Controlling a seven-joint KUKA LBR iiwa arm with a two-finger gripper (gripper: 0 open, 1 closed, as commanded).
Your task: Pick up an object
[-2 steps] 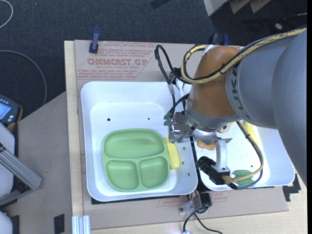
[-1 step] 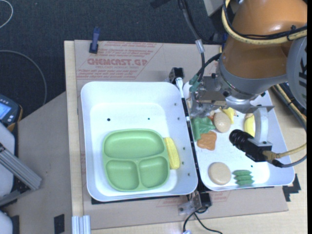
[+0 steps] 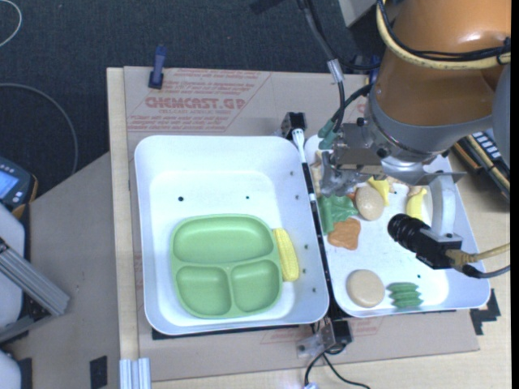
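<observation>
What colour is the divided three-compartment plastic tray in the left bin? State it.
Light green; the divided plastic tray shows best in the camera view.

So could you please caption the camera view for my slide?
Arm's tool lowered over toy food in the right bin; green tray in the left.

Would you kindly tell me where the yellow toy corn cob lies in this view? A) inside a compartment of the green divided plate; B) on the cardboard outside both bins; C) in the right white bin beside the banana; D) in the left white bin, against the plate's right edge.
D: the yellow toy corn cob lies in the left white bin, along the right edge of the green divided plate.
</observation>
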